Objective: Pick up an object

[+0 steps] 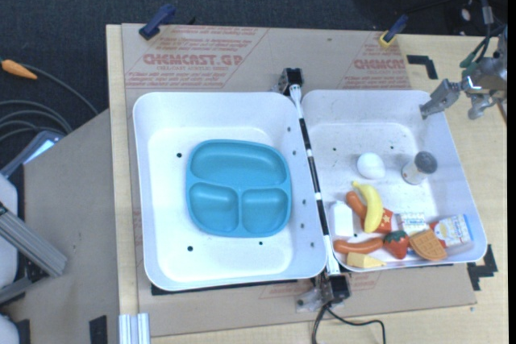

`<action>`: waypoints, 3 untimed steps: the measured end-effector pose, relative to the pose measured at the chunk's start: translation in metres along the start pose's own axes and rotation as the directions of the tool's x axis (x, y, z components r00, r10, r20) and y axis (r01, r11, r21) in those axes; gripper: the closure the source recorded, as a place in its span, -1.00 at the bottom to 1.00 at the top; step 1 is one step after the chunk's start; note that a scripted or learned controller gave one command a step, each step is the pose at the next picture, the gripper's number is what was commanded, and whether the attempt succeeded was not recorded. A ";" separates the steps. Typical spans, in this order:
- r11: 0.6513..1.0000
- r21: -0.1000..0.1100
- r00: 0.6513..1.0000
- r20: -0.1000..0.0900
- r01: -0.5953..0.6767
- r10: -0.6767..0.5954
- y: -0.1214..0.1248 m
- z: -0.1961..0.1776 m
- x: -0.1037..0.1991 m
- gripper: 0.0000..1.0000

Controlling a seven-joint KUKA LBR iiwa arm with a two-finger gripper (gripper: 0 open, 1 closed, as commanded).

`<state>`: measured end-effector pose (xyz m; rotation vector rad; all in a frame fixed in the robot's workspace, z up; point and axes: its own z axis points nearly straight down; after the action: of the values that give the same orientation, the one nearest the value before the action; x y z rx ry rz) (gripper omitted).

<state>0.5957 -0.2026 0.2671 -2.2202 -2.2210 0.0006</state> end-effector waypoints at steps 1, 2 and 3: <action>1.000 -0.002 1.000 0.001 -0.001 0.001 -0.009 0.161 0.021 -1.00; 1.000 -0.001 1.000 0.001 0.001 -0.001 0.042 0.182 0.022 -1.00; 1.000 -0.003 1.000 0.001 0.001 -0.001 0.072 0.182 0.023 -1.00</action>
<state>0.6670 -0.1798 0.0852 -2.2212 -2.2244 -0.0014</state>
